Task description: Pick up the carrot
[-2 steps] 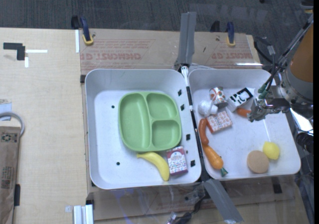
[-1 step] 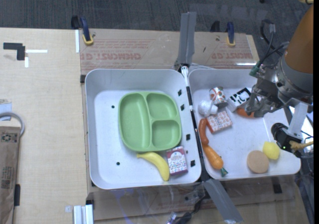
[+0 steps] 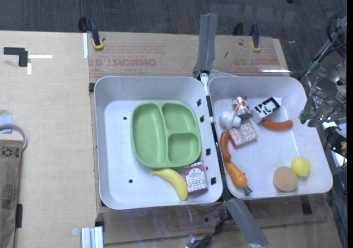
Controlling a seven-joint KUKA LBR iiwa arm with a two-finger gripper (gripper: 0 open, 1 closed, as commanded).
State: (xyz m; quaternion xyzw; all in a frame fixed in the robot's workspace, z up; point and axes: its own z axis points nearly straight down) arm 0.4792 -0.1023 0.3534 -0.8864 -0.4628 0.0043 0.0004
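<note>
The carrot [image 3: 236, 173] is orange with a green stub at its lower end. It lies at a slant in the right bin [image 3: 314, 156], near that bin's front left corner. My gripper [image 3: 312, 113] hangs at the bin's right rim, far to the right of the carrot and above it in the view, and it is not touching the carrot. The arm's grey links reach in behind the gripper from the right edge.
Near the carrot lie a red sausage [image 3: 224, 145] and a red checked packet [image 3: 242, 134]. An orange sausage [image 3: 277, 125], a lemon [image 3: 300, 166] and a tan disc [image 3: 285, 179] also lie in the right bin. The left bin [image 3: 107, 147] holds a green divided plate [image 3: 165, 134], a banana [image 3: 174, 182] and a small red box [image 3: 195, 178].
</note>
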